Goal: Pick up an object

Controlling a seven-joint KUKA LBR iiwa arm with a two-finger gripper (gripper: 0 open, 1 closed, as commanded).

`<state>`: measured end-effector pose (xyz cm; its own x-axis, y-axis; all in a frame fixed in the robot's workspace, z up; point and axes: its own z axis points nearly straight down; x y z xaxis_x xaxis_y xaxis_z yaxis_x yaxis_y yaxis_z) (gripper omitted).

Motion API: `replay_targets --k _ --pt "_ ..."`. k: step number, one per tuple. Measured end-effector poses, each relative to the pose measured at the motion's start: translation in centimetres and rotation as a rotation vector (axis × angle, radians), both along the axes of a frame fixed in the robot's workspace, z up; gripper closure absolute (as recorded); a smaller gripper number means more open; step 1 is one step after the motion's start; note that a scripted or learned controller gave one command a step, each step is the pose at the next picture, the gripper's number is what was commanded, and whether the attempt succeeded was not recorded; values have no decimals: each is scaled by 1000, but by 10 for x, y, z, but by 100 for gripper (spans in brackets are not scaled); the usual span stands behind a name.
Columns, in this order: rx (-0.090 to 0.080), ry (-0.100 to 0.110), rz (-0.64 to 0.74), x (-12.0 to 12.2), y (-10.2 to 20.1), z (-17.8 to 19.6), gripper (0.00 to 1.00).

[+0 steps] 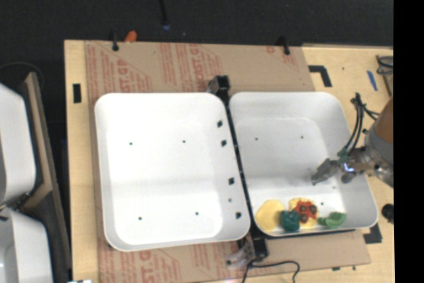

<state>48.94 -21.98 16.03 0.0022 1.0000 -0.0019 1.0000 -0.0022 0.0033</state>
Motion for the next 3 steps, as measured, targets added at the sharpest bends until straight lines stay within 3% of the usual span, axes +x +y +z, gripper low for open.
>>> replay_targets --k 1,2,3 --pt "3 5 6 19 47 -40 0" --pt "1 2 2 71 11 -60 0" --pt "3 2 3 63 -5 -59 0"
